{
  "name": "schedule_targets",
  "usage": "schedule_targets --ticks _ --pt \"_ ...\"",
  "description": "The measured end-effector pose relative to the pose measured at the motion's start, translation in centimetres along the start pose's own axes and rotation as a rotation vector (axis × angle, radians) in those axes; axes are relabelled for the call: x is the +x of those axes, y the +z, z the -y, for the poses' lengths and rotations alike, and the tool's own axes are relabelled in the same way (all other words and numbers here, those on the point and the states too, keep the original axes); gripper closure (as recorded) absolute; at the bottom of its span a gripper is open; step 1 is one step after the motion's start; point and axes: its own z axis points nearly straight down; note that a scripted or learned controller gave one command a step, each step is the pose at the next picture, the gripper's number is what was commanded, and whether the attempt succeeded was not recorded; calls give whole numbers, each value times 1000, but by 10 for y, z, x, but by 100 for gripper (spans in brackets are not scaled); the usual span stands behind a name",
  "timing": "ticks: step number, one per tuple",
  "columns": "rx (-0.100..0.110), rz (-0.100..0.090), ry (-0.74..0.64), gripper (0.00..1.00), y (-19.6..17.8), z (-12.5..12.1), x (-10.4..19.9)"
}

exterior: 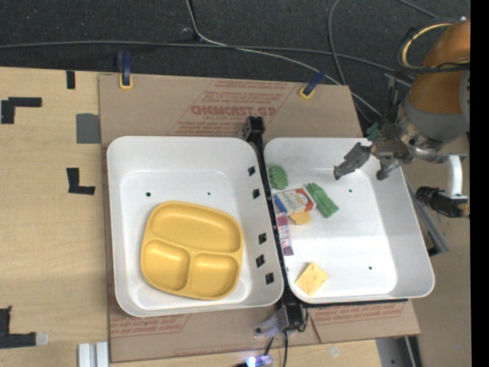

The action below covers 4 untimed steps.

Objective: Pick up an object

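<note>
The objects to pick from lie in the right bin (397, 228), grouped toward its left side: a round green piece (277, 177) near the upper left of that bin, a longer green block (322, 201) lying at a slant a little to its right, a small packet with red and white print (293, 200) between them, a small orange-yellow bit (301, 217) just below the packet, and a thin printed strip (284, 234) running down along the bin's left wall. Well apart from this group, near the lower edge of the same bin, sits a pale yellow wedge (311, 278). The hand (364, 165) hovers over the upper right part of the right bin, its two dark fingers spread apart with nothing between them; one fingertip (341, 171) points down-left toward the green block but is apart from it. The grey arm with its orange band (442, 60) enters from the upper right of the frame. The left bin (130, 167) holds a yellow divided tray (192, 248), lying flat in its lower half. Both bins rest on a brown cardboard sheet (221, 105) on the wooden table (38, 228).
</note>
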Motion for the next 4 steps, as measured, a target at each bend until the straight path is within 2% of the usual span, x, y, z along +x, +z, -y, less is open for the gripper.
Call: schedule_targets --ticks 1,2,4 --pt "-13 2 -4 0 -8 -3 0" --pt "-8 2 -2 0 49 1 -9" --pt "-16 1 -3 0 141 -1 0"
